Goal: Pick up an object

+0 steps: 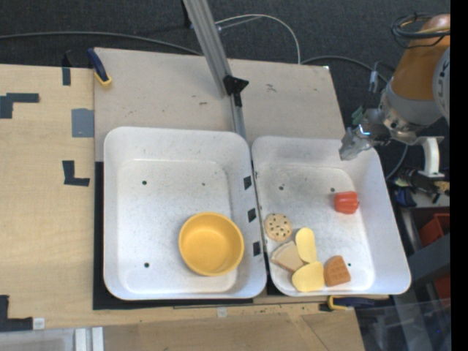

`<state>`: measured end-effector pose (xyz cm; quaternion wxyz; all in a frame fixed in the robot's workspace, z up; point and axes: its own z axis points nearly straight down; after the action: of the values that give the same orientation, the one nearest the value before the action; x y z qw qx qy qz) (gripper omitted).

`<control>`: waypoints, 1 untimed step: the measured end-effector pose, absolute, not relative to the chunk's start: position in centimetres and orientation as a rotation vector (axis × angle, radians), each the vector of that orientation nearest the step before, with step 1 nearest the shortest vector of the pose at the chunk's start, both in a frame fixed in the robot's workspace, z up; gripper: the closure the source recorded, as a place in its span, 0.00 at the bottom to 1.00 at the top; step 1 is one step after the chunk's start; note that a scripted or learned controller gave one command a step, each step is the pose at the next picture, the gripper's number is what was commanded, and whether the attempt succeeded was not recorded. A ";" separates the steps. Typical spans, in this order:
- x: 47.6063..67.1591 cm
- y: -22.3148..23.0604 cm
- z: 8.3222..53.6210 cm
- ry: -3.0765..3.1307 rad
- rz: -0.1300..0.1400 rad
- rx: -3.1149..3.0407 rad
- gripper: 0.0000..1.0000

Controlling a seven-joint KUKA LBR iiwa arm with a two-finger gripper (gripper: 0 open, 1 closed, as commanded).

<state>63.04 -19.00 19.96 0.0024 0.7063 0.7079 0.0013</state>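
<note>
The arm is reaching in from the right, its orange band glossy above a grey wrist, and the gripper is hanging over the upper right corner of the right bin. It is a small, dull metallic shape from here, and I cannot tell how it is set.

Both bins are shallow white plastic with rounded corners, their floors speckled with dark scuffs. The left bin is holding a round yellow bowl, smooth and matte, sitting upright near its lower right corner.

The pickable things are lying in the right bin. A small red block, squarish and shiny, is sitting alone toward the right wall, well apart from the rest and below the gripper. Down at the lower left a cluster is crowding together: a round speckled cookie, a tan bread slice just below it, two pale yellow rounded pieces touching one another, and an orange-brown crusty wedge beside them.

A grey metal bar is slanting down toward the seam between the bins.
</note>
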 end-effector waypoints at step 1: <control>63.1 -18.9 21.3 2.222 0.001 2.220 1.00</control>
<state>63.09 -18.95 21.33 0.0003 0.7067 0.7075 0.0003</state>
